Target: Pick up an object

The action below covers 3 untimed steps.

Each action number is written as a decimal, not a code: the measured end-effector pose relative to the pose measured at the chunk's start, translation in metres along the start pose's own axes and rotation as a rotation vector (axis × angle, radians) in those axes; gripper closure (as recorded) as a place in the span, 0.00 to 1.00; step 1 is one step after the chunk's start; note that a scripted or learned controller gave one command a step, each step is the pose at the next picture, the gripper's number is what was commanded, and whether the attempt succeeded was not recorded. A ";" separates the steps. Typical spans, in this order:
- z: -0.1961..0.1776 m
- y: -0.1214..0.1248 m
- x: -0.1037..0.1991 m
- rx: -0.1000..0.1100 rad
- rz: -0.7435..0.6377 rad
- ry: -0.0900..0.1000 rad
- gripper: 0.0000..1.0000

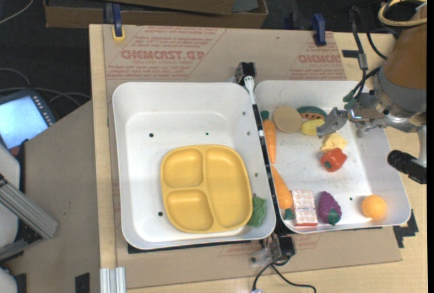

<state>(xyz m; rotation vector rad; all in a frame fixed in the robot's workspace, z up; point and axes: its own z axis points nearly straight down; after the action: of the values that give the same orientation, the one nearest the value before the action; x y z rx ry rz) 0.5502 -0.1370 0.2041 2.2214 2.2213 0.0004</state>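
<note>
Along the right bin's [390, 169] near edge sit a pink-and-white box [304, 207], a purple grape bunch [329, 207] and, toward the near right corner, an orange [373, 207]. Two carrots [274, 163] lie end to end against its left wall. Mid-bin rests a red pepper [333, 159], a pale yellow piece [333, 143] just behind it. By the far edge are a tan disc [287, 119], a watermelon slice [310, 111] and a yellow piece [312, 127]. The gripper [332, 123] hovers there; whether its claw is spread cannot be told. The left bin [135, 115] holds a yellow divided plate [205, 188], a green leaf [259, 211] touching it.
</note>
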 end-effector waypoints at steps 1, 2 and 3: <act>0.126 -0.001 -0.024 0.007 0.002 0.001 0.00; 0.109 0.002 -0.023 -0.003 0.001 -0.001 1.00; 0.110 0.001 -0.023 -0.002 0.001 -0.001 0.00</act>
<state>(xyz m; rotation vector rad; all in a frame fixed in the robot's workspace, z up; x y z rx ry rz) 0.5515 -0.1602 0.0946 2.2215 2.2185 0.0017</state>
